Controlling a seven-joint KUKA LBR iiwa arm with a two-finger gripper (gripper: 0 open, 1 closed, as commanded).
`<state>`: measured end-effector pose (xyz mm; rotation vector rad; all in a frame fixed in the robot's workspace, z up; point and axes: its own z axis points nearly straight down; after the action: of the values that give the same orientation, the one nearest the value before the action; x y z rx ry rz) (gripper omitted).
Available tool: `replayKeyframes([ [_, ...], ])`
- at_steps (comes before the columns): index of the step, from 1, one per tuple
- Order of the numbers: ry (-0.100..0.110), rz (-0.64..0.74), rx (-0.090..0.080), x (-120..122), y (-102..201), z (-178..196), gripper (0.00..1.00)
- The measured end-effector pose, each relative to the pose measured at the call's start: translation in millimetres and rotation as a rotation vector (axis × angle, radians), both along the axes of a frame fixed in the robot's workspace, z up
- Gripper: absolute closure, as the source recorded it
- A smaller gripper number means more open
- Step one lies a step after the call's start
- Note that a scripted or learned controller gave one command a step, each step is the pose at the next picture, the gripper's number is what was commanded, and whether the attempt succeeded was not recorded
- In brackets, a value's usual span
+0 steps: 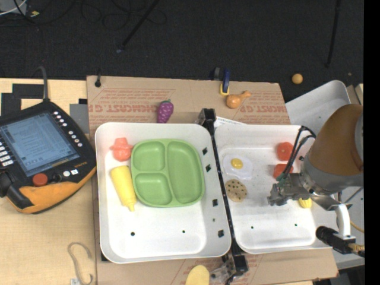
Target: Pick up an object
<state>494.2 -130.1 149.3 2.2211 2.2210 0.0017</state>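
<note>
My tool (279,196) hangs low in the right bin (261,242), grip state unclear; the cookie (236,189) nearby looks light, stiff, best pinched across its edges.

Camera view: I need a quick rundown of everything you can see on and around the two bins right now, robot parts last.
Bins: 2, white, side by side on the bench, left bin and right bin.
Divided plate: 1, green, left bin.
Yellow bottle-shaped toy: 1, left bin, beside the plate.
Pink toy: 1, left bin, far-left corner.
Fried egg toy: 1, white and yellow, right bin.
Cookie: 1, brown, right bin.
Red pieces: 2, right bin, near the arm.
Grapes: 1, purple, on cardboard behind the bins.
Teach pendant: 1, black and orange, left of the bins.
Arm: 1, over the right bin.
Gripper: 1, low in the right bin.
</note>
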Motion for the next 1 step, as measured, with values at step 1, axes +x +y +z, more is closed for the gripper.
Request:
replayKeyframes([
  [1,-0.002,-0.001,-0.001,4.6,-8.2,45.6,1.00],
])
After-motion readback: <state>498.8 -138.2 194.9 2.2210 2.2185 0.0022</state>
